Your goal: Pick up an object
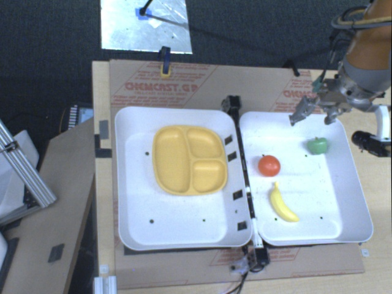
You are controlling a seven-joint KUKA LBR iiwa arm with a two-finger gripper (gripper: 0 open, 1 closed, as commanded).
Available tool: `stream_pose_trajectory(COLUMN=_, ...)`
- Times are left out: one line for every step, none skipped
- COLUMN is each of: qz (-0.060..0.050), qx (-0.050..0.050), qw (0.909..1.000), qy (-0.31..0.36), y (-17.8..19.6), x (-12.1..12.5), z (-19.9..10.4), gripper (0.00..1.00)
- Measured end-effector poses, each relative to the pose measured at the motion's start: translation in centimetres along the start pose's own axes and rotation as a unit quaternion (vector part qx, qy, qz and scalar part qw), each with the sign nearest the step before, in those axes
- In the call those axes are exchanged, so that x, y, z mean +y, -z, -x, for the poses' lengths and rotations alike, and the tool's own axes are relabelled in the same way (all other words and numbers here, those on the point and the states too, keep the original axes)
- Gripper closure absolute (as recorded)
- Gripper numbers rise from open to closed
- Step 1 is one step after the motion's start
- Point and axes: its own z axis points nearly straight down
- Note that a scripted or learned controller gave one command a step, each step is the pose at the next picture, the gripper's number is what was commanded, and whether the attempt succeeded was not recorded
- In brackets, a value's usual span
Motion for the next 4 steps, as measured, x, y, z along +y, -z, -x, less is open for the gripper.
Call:
stream_pose_trajectory(qz=0.005, qx=-0.001, qw=1.0000, qy=0.001, y=0.7, x=0.2, z=0.0, gripper=0.00)
stream_pose_trajectory(qz=0.004, qx=-0.001, qw=1.0000, qy=0.003, y=-4.2, x=1.1, z=-0.6, gripper=0.00)
stream_pose_trajectory(qz=0.003, qx=0.000, qw=1.0000, qy=0.000, y=-10.5, x=1.0, z=-0.6, gripper=0.00)
stream_pose_trajectory(qz=0.003, qx=0.000, qw=1.0000, qy=0.000, y=-16.4, x=0.3, z=-0.9, gripper=0.00)
